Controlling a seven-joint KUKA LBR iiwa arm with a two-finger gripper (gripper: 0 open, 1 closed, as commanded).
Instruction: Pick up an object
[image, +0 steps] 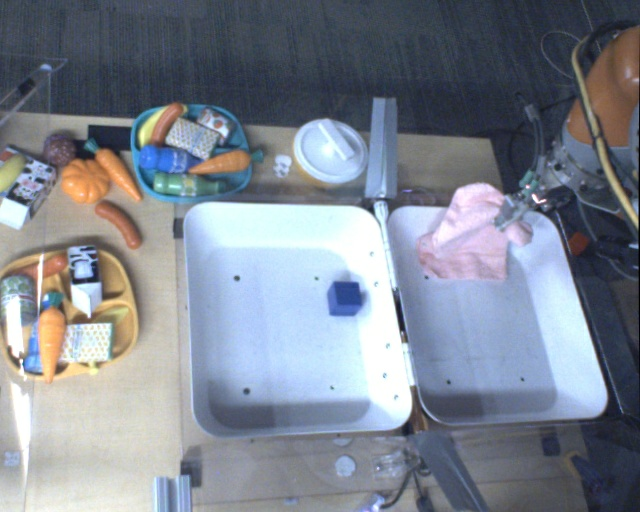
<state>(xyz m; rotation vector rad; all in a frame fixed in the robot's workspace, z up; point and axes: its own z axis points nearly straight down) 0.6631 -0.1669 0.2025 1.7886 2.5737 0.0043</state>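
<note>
Reaching in from the right, the grey arm's jaws (519, 208) meet a crumpled pink cloth (468, 243); whether they grip it cannot be told.

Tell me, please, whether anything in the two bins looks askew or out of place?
The pink cloth looks odd: it lies crumpled in the right bin's far corner, with its top bunched up against the rim beside the gripper. The blue cube sits squarely on the left bin's floor, and nothing looks spilled.

Toy food fills a blue bowl (192, 150) and yellow plate (122, 300) along the bench's left edge, beside a white lid (331, 150)
</note>
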